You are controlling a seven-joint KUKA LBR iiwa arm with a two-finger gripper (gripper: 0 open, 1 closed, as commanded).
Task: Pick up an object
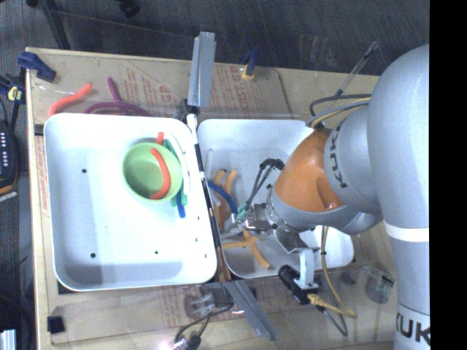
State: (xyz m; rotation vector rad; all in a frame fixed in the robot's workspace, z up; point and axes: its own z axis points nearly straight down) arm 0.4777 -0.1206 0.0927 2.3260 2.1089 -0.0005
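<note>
My gripper (244, 223) is low in the right bin (241, 133), near that bin's left wall, with the grey and orange wrist above it hiding much of the bin floor. Right beside it lie a blue curved piece (222, 195), orange pieces (228, 180) just behind, and an orange strip (255, 251) in front. Whether anything sits in the gripper is hidden by the cables and the wrist.
The left bin (87, 224) holds a green bowl (148, 170) with an orange ring and a blue and a green stick at its edge. Orange and purple tubes (87, 100) lie on the bench behind it. A metal divider (201, 68) stands between the bins.
</note>
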